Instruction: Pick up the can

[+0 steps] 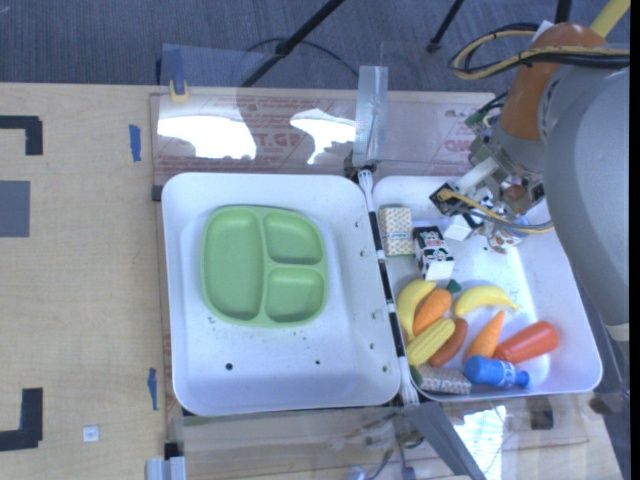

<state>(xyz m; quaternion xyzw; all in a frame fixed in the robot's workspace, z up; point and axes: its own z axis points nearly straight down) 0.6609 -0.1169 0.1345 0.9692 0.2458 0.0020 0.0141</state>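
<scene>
The can (397,230), small, with a tan patterned label, lies in the right bin (560,278) close to the bin's left wall, near the back. My gripper (497,220) hangs over the back part of the same bin, to the right of the can and apart from it. I see nothing held in the gripper. The grey arm with its orange band (527,103) reaches in from the upper right and hides the bin's back right corner.
A small black-and-white box (432,249) lies just right of the can. Toy food fills the bin's front: banana (485,297), carrots (432,308), a red bottle (526,342), a blue bottle (494,372). The left bin (200,368) holds a green divided plate (265,265).
</scene>
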